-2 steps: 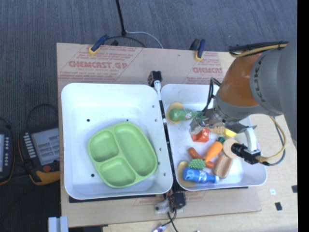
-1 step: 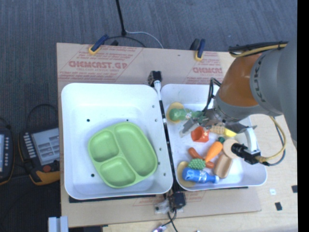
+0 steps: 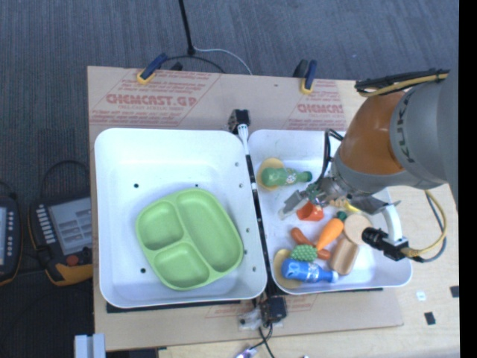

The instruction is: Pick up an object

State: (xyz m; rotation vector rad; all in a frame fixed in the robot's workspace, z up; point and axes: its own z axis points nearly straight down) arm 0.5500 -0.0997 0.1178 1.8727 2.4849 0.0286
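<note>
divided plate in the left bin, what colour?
Light green. The divided plate lies in the left bin; the camera view shows it best.

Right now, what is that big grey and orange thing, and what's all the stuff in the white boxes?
That is a robot arm. It reaches in from the right, and one camera looks down from above. Two white bins sit side by side. The left bin holds a green plate with three sections. The right bin holds toy food: a carrot, a green pear, a blue bottle and more. The arm's gripper is low over the toys, by a red one. I can't tell if it holds anything.
</note>
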